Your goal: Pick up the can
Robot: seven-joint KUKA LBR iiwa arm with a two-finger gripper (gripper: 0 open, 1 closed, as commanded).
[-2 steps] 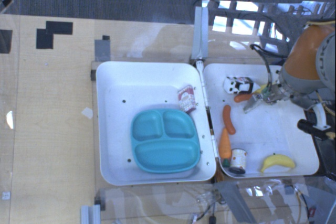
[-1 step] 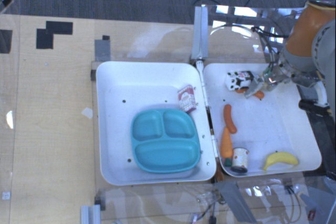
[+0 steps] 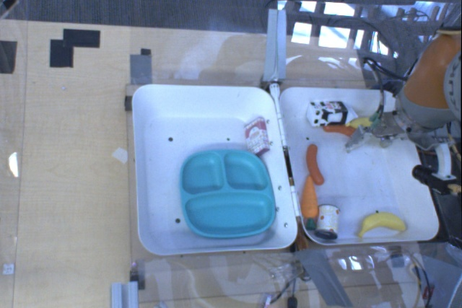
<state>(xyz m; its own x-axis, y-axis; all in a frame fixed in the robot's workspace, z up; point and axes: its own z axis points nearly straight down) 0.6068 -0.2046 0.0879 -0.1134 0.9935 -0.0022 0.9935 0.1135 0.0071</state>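
Your target, the small white can with a dark end (image 3: 327, 219), lies on its side at the front edge of the right-hand white bin (image 3: 404, 187), close to the front left corner. Its long axis runs roughly front to back, with the dark end pointing toward the bin's front wall; the print on it is too small to read. A can lying like this will roll sideways if nudged, so you would want the fingers to close across the round body rather than along it.

Just beside it on the left, seemingly touching, lies an orange toy carrot (image 3: 309, 198), which leaves little room for a finger on that side. Above the carrot sits a slim red sausage-shaped toy (image 3: 314, 164). To the can's right, clearly apart from it, rests a yellow toy banana (image 3: 382, 223).

The gripper (image 3: 359, 139) hangs near the back of the same bin, well apart from the can, beside a black-and-white cow-patterned toy (image 3: 328, 112). Its metal fingers look spread, with nothing between them.

The left-hand white bin (image 3: 155, 155) holds a turquoise divided plate (image 3: 227, 195) and a small red packet (image 3: 256, 135).
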